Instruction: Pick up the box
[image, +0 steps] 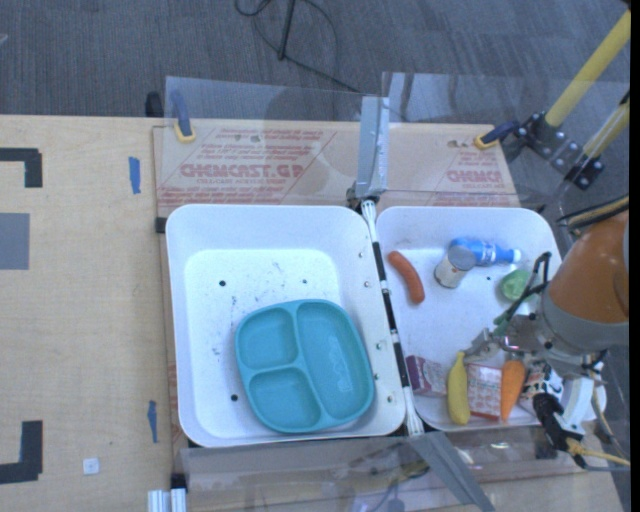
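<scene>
At the lower right of the frame the gripper (505, 345) hangs over the near end of the right bin (470, 222), the grey arm with its orange band coming in from the right edge. Whether the claw is wide or narrow cannot be told; the wrist body and cabling hide it.

Just below and slightly left of the gripper lies the box (483, 388), a small red-and-white printed carton, flat on the bin floor near the bottom rim. Its long axis seems to run roughly up and down the frame. It is hemmed in: a banana (457, 388) lies along its left side, touching or nearly so, and a carrot (511, 385) lies against its right side. A small packet (427, 375) sits further left.

Higher in the frame, well apart from the box, are a sausage (406, 276), a tin can (453, 267), a blue bottle (482, 251) and a green object (514, 286).

So the move likely wants a short shift down-frame, jaws closing across the box's narrow width between banana and carrot.
</scene>
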